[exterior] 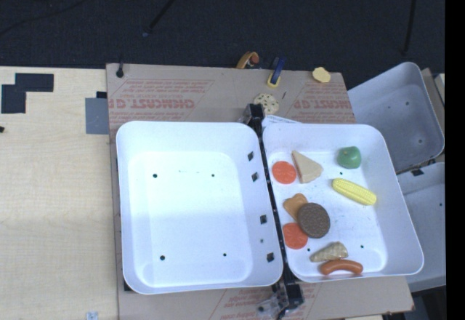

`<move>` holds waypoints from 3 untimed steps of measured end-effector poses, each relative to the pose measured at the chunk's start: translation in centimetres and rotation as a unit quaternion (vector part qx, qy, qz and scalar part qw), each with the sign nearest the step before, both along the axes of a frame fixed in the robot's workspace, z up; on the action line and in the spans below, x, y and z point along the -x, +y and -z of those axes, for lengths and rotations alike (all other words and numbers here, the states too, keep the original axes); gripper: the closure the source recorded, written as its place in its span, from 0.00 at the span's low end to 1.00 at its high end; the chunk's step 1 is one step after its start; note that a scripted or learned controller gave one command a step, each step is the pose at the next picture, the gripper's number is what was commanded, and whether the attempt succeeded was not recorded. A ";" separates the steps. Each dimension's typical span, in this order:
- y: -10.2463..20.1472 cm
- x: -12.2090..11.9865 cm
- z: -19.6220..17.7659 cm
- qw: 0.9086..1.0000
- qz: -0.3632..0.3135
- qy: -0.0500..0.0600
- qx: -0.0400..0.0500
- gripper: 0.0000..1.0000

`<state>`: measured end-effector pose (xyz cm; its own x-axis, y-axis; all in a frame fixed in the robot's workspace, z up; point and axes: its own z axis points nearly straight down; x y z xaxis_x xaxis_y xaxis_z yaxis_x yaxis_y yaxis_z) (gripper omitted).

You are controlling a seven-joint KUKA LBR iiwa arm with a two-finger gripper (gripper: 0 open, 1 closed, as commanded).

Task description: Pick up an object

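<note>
- Pale wooden desk: far left, with dark rectangular patches near its back edge.
- Brown cardboard sheet with red print: lies under both bins.
- Left shallow white plastic bin: sits on the cardboard and touches its neighbour along the middle seam.
- Pale round speckled cookie: on the cardboard, just behind the seam.
- Small blue-and-yellow piece and yellow lump: at the cardboard's back edge.
- Right shallow white plastic bin: holds every candidate for my pick, as follows.
- Flat orange disc: near the seam, just beside a tan wedge.
- Dark brown round cookie: mid-bin, overlapping a brown-orange chunk, with a second orange disc just in front.
- Tan lumpy piece: front of the bin, touching a reddish sausage.
- Green rounded toy: back right of the bin.
- Yellow toy corn cob: lying slantwise, in front of the green toy.
- My jaws: released or clenched, I cannot tell.
</note>
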<state>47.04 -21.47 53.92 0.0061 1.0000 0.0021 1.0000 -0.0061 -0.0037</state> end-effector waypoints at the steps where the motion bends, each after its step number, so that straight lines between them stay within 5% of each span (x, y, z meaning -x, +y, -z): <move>1: 10.0 -6.5 0.2 1.000 -0.009 -0.001 0.000 1.00; 3: 0.0 -15.5 0.2 1.000 -0.003 -0.002 0.002 1.00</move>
<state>62.54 -21.47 53.70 0.0009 1.0000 -0.0026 1.0000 -0.0009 -0.0001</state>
